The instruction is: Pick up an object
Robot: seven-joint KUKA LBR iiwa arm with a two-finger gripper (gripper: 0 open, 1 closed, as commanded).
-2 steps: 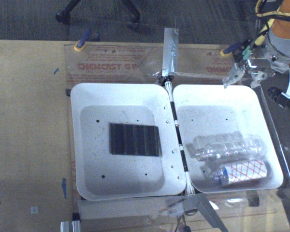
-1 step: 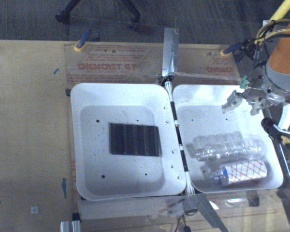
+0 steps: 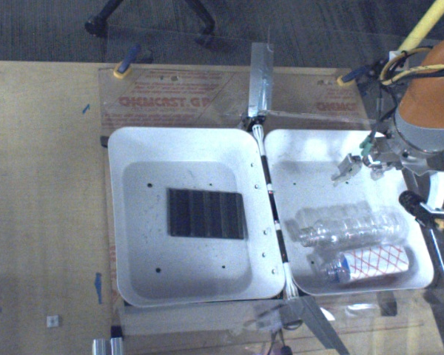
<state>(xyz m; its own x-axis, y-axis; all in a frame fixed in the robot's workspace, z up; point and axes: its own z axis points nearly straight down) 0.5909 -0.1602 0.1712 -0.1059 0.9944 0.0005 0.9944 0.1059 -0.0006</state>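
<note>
Nearest the camera, along the lower edge: a metal bracket at the foot of the seam between the bins, on the tabletop. Leftward start: left bin, white and shallow, with a dark ribbed rectangular panel flat in its floor, long side running left-right. Next, the divider strip between the bins, a metal post rising behind it. Then the right bin, holding two things in its near half: a clear plastic bottle on its side, long axis roughly left-right, and just below it, touching or nearly so, a white packet with red cross-hatching, with something blue at its left end. Farthest right, the arm, orange band above the wrist, with the gripper poised over the far half of the right bin, nothing visible between its fingers; spread or pressed together, cannot tell from this slant. Key relation: bottle lies nearer the camera than the gripper, well apart from it, its length crosswise to that line. Likely need: travel toward the near wall, a descent, and jaws set across the bottle's narrow width rather than along its length.
</note>
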